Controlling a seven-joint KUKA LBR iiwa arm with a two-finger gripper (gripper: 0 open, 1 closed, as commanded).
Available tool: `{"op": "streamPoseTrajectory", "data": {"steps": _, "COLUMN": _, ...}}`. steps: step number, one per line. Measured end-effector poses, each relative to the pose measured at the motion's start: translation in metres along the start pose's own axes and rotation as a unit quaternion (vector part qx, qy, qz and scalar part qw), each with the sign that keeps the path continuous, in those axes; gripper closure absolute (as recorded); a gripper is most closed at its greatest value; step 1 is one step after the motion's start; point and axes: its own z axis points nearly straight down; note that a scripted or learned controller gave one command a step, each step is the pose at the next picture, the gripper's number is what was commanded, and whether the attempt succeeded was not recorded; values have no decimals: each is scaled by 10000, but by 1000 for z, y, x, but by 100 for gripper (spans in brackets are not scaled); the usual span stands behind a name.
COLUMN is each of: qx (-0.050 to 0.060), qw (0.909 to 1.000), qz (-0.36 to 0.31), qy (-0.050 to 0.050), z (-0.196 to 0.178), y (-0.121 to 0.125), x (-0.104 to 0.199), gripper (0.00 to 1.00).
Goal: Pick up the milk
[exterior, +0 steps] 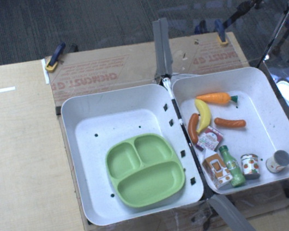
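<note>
The milk carton [215,170] is seen lying in the right bin [273,89], touching the green bottle [231,166], its long axis running near-to-far. The gripper's state and bearing cannot be told.

The arm's look cannot be told here.

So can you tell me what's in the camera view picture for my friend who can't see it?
Two white bins sit side by side on a bench: the left bin holds a green divided plate, and the right bin holds toy food. There's a carrot, a banana, two sausages, a milk carton, a green bottle and small cans.
</note>
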Motion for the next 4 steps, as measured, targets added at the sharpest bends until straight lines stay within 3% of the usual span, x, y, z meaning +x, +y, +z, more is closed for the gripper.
{"op": "streamPoseTrajectory", "data": {"steps": 1, "qx": 14, "qw": 9989, "qz": -462, "qy": 0, "z": 36, "y": 20, "x": 9, "gripper": 100}}
{"op": "streamPoseTrajectory", "data": {"steps": 2, "qx": 1, "qw": 10000, "qz": -6, "qy": 0, "z": -30, "y": 53, "x": 37, "gripper": 100}}
{"op": "streamPoseTrajectory", "data": {"steps": 3, "qx": 6, "qw": 9996, "qz": 299, "qy": -3, "z": -40, "y": 127, "x": 70, "gripper": 100}}
{"op": "streamPoseTrajectory", "data": {"steps": 4, "qx": 13, "qw": 9995, "qz": -324, "qy": 3, "z": -25, "y": 113, "x": 100, "gripper": 100}}
